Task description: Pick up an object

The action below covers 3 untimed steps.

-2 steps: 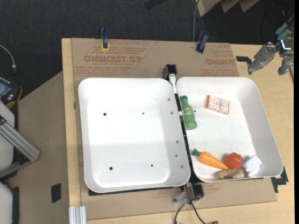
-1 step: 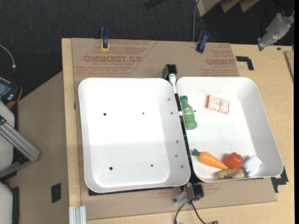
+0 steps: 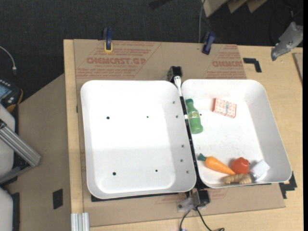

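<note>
The right bin (image 3: 272, 119) holds several objects. A green bottle (image 3: 194, 117) lies along its left wall. A small red-and-white patterned box (image 3: 224, 108) rests toward the back. Along the front edge lie an orange carrot (image 3: 217, 165), a red round object (image 3: 241, 165), a brown knobbly root (image 3: 238, 179) and a small pale block (image 3: 260, 170). A grey metal piece, apparently my gripper (image 3: 288, 40), pokes in at the right edge, above and behind the right bin and far from every object.
The left bin (image 3: 96, 143) sits beside the right one on a brown board (image 3: 144, 57). Blue clamps (image 3: 108, 38) (image 3: 208, 42) hold the board's back edge. A black clip (image 3: 174, 73) joins the bins at the back, and cables hang at the front (image 3: 195, 203).
</note>
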Tool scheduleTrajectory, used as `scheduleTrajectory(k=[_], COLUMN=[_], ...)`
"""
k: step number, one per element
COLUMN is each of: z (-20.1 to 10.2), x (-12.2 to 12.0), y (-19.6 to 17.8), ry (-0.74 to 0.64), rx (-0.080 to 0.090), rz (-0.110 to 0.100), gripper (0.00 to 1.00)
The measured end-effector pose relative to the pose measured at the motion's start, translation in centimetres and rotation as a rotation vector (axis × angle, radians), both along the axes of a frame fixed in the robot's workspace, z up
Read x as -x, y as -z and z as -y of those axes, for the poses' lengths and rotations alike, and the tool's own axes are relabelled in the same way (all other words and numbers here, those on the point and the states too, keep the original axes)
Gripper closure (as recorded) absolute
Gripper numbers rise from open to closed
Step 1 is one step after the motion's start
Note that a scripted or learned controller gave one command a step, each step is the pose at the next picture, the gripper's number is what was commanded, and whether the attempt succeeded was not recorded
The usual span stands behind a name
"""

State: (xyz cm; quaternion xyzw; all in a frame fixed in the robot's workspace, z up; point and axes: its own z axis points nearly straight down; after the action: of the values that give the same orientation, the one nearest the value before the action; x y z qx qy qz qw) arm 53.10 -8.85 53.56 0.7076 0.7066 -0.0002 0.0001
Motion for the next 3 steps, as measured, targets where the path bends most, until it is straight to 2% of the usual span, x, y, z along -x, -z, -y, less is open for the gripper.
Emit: scheduleTrajectory(k=[1, 2, 3], z=[1.2, -4.9, -7.1], x=[3.6, 5.2, 5.1], y=[-0.1, 0.0, 0.0], ry=[0.001, -0.007, -0.005], rx=[0.000, -0.002, -0.001], rz=[0.000, -0.001, -0.001], gripper=[0.00, 0.00, 0.00])
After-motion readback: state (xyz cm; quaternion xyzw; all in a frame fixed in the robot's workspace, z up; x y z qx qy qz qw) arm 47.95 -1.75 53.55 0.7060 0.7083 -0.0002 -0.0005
